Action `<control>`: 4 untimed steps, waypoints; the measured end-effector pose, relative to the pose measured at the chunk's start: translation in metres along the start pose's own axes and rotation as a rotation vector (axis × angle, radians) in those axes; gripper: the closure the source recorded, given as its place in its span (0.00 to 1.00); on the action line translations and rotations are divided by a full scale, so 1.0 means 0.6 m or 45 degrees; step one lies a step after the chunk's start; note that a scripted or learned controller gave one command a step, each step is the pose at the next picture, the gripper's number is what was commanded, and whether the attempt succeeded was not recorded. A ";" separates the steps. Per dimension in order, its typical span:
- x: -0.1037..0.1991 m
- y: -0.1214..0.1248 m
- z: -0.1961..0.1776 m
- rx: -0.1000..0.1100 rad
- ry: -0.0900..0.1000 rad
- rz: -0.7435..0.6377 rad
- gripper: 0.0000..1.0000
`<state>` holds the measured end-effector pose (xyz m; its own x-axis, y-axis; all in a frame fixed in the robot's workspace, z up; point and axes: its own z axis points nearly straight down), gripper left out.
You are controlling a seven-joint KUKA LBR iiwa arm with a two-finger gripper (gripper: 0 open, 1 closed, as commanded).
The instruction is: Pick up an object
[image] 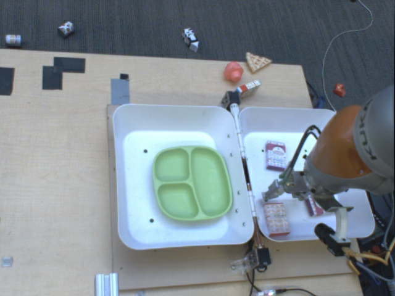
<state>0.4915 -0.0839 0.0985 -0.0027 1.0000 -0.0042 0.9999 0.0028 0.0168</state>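
Observation:
The right bin (259, 123) holds small red-and-white boxes. One box (276, 155) lies toward the back, and a second box (276, 219) lies near the front wall. A third reddish box (315, 207) shows partly under the arm. My gripper (278, 191) hangs low over the right bin, between the back box and the front box, just above the front one. The grey arm with its orange band (339, 150) covers the bin's right half. Nothing is visibly held.
The left bin (123, 165) holds a green divided plate (192, 182). Behind the bins on the bench lie a red ball (233, 71), a pizza-slice toy (258, 61) and a small tube (250, 87). Cables and a clamp (256, 259) sit at the front edge.

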 end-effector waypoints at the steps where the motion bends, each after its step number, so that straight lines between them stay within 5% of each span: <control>1: 0.001 -0.004 0.019 0.010 0.003 0.003 0.00; 2: 0.002 0.000 0.000 0.002 0.003 0.001 1.00; 3: 0.002 0.000 0.000 0.003 0.003 0.001 0.00; 4: -0.007 -0.005 0.019 0.012 0.006 0.001 0.00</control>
<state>0.4890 -0.0880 0.0870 -0.0017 1.0000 0.0009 1.0000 0.0017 0.0074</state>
